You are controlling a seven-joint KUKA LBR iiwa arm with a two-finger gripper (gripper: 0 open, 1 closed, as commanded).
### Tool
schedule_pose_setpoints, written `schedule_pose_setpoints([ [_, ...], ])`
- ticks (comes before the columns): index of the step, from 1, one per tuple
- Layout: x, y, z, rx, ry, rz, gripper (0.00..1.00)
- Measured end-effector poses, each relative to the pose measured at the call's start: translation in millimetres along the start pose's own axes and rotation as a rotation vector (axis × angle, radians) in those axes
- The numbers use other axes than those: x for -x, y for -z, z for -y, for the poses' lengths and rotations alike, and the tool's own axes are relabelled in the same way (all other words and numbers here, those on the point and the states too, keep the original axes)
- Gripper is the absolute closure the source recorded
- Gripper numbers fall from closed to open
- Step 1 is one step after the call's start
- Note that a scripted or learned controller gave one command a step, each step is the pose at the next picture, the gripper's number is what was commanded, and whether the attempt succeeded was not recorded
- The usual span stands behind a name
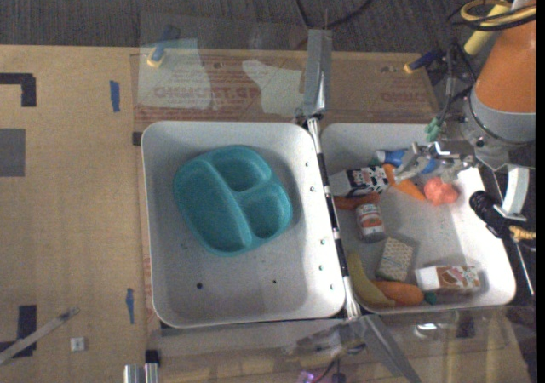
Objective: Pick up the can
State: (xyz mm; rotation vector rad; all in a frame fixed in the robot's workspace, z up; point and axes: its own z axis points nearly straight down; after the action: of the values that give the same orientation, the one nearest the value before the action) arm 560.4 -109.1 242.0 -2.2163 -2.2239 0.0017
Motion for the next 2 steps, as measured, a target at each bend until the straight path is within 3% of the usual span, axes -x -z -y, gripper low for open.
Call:
schedule_pose_setpoints([
  [1,-13.1,-152.8,57.2,0.013,0.150,0.001,0.00],
  [2,-10.8,-141.3,55.3,0.022,0.144,0.003,1.00],
])
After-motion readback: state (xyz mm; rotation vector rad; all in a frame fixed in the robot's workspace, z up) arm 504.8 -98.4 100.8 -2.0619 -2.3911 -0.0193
